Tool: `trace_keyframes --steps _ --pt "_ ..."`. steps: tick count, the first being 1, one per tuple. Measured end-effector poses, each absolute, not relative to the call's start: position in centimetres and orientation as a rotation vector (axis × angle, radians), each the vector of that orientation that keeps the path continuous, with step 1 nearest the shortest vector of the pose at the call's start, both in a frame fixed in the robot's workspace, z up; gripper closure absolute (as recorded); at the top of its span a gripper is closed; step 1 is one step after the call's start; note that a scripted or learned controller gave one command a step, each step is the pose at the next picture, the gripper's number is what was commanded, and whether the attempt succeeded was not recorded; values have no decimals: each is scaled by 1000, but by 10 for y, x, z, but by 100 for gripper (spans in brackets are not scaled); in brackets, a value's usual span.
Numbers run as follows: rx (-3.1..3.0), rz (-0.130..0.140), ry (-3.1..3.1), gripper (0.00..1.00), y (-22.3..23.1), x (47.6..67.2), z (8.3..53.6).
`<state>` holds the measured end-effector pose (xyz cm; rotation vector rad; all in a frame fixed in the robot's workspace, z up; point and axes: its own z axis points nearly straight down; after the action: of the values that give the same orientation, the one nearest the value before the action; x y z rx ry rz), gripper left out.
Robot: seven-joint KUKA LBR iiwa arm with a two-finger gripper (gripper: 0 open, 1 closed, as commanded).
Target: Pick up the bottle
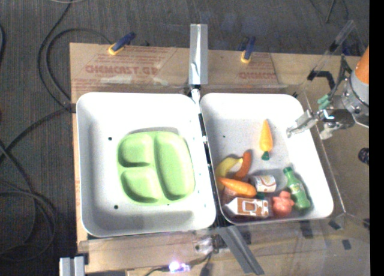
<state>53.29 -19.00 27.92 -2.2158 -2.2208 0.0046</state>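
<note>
most of the arm point(363, 83) was cut off at the right edge, and the gripper point(307, 122) hung over the right bin's point(240, 108) far right rim, too small and blurred to tell whether its jaws were open or closed. the green bottle point(296, 188) lay in that bin's near right corner, beside a small can point(264, 182), a carton point(247, 207) and toy carrots point(266, 137). the left bin point(96, 119) held a green divided tray point(156, 165).

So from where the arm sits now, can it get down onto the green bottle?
Probably yes. The green bottle lies uncovered near the right bin's front right corner, nothing on top. The red toy alongside and the bin wall leave little room.
</note>
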Motion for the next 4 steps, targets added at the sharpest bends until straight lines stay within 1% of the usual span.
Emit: trace_keyframes --steps 1,2,3,4 --pt "-2091 -6 -2352 0 -208 490 133" --pt "-2072 -25 -2385 0 -210 494 92" --pt "-1838 2 -2575 0 -177 503 91" --pt "-1916 -10 -2483 0 -218 516 95"
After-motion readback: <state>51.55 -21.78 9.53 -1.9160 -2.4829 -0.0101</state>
